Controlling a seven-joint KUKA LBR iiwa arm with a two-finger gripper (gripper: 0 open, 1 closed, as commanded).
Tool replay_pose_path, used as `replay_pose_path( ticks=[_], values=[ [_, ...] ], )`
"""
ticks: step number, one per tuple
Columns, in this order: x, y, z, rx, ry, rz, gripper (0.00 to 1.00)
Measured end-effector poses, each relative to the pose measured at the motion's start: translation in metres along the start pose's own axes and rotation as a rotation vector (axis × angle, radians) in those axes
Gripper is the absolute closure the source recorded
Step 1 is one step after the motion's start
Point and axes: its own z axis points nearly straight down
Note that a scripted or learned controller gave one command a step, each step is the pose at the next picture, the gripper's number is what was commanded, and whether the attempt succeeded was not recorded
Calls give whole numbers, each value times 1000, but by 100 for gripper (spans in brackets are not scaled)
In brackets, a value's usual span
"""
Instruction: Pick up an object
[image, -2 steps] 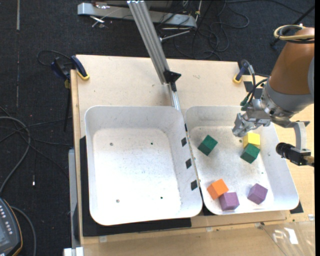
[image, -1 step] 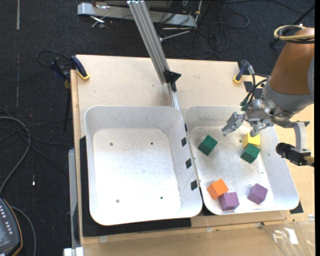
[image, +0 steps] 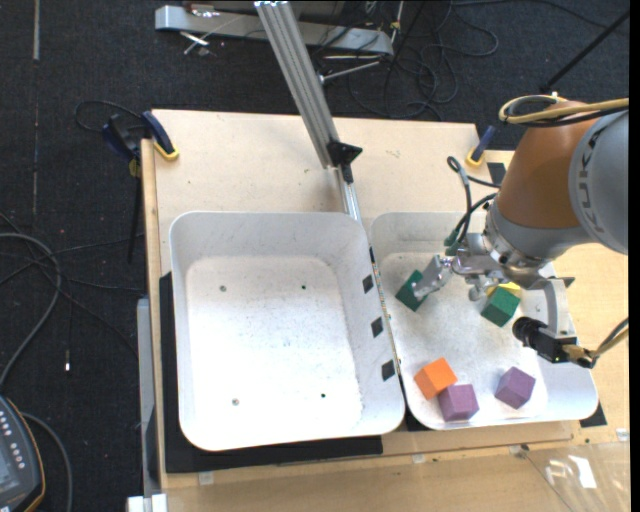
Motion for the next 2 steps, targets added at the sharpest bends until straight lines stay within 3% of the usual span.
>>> replay_pose_path(
  ticks=[1, 2],
  values=[
    [11, -22, -3, -4, -1, 3, 0],
    [-21, -67, 86, 3, -1, 8, 0]
  ],
)
